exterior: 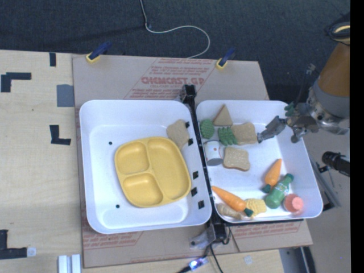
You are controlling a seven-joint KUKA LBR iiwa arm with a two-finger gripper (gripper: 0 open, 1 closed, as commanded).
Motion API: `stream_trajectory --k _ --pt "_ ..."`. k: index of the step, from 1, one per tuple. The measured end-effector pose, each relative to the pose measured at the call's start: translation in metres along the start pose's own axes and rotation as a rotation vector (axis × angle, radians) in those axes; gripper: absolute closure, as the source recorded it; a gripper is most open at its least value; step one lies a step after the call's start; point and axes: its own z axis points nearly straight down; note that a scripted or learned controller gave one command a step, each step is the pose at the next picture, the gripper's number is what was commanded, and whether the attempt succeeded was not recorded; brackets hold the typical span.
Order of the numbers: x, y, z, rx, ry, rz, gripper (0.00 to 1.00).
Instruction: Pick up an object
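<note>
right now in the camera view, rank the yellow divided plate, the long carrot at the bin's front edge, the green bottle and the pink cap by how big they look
1. yellow divided plate, by far the largest
2. long carrot
3. green bottle
4. pink cap

Bottle and cap look close in size, so that order is unsure.

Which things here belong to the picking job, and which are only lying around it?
For the job:
- gripper, over the right bin
- toy food there: bread slices, two carrots, green bottle

Lying about:
- yellow divided plate in the left bin
- white cable
- cardboard sheet
</note>
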Motion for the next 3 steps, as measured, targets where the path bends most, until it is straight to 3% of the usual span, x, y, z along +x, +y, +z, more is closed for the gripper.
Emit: stream_trajectory --k 3 --pt "-0.009 -0.014 0.166 0.000 0.000 -0.002 0.00"
